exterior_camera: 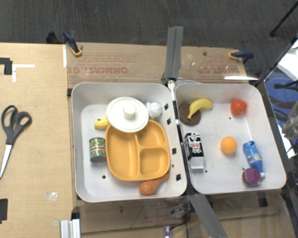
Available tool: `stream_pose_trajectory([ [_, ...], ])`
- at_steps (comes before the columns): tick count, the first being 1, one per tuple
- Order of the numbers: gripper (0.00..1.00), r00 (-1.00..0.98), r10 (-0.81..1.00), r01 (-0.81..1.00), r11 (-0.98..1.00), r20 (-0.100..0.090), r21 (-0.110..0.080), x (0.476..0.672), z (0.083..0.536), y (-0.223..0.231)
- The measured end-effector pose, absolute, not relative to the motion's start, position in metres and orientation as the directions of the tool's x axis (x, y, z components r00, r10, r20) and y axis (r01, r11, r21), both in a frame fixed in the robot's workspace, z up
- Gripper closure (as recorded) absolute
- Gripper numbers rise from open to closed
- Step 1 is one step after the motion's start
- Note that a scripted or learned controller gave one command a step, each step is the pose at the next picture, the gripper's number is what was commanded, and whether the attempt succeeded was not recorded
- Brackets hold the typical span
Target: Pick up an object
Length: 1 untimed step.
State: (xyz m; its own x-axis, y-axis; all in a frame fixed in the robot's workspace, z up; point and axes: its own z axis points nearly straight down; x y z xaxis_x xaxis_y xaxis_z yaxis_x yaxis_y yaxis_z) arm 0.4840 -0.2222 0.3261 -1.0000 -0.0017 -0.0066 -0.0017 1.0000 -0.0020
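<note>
Banana (200,105) lies in the right bin (268,180) — upper left, on a brown disc (189,114).

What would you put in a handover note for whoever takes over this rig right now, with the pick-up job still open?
Gripper: state cannot be told from the camera view.
Left bin: yellow divided tray, white lid resting on its top edge, green can to its left, an orange-brown item at the front.
Right bin: banana, red ball, orange ball, blue bottle, purple item, black-and-white box by the divider.
Done: nothing lifted; everything lies in the bins.
Left: choose one object and pick it up. The orange ball sits apart, likely an easy target.
</note>
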Motion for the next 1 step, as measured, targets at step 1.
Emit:
stream_pose_trajectory([
  [1, 1.0, -1.0, -0.002, -0.002, 1.0, -0.01, -0.003, 0.4859, 0.3353, -0.2224],
])
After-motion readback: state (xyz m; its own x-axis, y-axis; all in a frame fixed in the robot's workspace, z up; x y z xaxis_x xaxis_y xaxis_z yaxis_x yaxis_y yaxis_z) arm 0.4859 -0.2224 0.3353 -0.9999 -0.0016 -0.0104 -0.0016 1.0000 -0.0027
